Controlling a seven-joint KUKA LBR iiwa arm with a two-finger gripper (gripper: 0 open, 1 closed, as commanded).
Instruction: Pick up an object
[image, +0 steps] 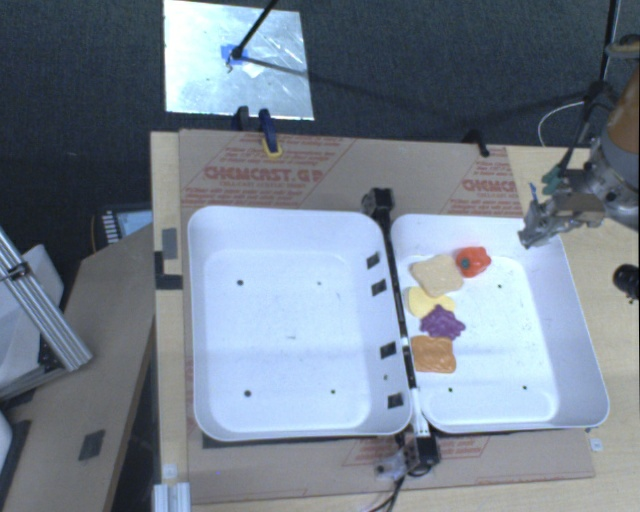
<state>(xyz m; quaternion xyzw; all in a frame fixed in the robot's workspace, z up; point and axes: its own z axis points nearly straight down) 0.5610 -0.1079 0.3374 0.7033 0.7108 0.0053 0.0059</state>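
Right now I see the surface (330, 165) covered by a printed brown cardboard sheet, with two shallow white bins side by side on it: the left bin (290, 320) and the right bin (540, 340), joined along a dark clipped seam. Five small things cluster near the right bin's left wall: a red-orange piece (472, 261), a pale tan piece (437, 274) touching it, a yellow piece (430, 302) just below, then a purple piece (442, 323) and an orange piece (434, 354) nearest the front. My gripper (532, 232) hangs over the right bin's far right corner, well apart from that cluster, and I cannot tell how it is set. Behind the surface lies dark carpet with a shiny metal plate (238, 60) on it and cables crossing. To the left I see an aluminium frame rail (40, 310) and a lower tan table (90, 400).
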